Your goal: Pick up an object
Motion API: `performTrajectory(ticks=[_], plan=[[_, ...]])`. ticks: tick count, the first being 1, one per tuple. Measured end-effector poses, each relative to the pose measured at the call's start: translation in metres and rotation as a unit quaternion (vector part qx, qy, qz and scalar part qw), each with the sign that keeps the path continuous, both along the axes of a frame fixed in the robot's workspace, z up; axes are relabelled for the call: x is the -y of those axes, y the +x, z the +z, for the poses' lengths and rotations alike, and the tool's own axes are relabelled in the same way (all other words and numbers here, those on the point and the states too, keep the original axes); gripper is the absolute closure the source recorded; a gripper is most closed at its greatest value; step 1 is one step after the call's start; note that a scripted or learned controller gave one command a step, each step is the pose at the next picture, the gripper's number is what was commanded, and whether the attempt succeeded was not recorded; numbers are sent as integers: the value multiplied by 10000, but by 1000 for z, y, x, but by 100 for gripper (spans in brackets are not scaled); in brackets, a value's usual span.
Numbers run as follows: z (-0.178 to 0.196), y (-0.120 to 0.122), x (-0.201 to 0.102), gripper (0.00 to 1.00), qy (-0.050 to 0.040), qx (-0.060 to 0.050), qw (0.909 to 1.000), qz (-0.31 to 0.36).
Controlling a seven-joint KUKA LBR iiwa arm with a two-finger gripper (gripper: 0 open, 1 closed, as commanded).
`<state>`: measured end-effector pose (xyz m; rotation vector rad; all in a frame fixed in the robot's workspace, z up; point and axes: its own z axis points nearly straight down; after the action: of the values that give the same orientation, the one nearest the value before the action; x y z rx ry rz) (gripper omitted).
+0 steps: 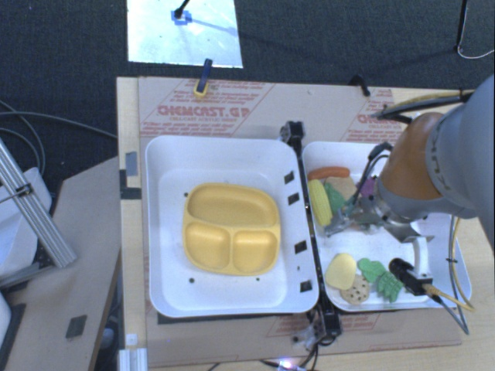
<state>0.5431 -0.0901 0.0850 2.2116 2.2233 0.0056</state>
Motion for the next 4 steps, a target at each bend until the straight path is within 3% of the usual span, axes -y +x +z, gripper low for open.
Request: performTrajectory(ticks=[1, 2, 3, 4], plan=[[105, -57, -48, 0, 20, 3, 10000, 16], [21, -58, 12, 0, 4, -47, 10000, -45], [0, -55, 37, 0, 5, -14, 10000, -33], [0, -55, -5, 0, 7, -5, 10000, 2]])
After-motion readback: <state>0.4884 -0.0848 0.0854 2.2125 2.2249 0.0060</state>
